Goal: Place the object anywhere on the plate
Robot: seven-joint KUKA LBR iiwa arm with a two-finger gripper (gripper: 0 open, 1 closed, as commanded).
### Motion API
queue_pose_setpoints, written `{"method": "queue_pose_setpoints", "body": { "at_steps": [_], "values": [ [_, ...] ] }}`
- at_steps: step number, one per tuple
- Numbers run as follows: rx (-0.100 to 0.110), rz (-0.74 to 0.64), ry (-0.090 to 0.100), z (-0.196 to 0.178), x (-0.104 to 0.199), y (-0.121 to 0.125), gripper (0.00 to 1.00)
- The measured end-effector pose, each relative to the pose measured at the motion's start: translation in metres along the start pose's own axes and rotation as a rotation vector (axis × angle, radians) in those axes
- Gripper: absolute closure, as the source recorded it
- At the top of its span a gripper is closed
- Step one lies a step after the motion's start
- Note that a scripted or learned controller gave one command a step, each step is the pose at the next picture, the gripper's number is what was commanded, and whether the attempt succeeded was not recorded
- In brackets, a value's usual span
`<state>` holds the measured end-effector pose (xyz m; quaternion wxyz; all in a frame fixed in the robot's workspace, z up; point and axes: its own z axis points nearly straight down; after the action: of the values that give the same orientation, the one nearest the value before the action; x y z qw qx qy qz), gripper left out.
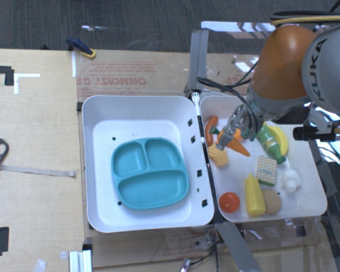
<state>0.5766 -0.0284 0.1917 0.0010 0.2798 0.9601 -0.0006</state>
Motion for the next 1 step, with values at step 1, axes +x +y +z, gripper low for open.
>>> {"method": "queue_pose_setpoints", "body": {
  "at_steps": [1],
  "values": [
    [-0.002,-0.104,-0.001,-0.0235,0.0362,0.0332,1.0]
  ]
}}
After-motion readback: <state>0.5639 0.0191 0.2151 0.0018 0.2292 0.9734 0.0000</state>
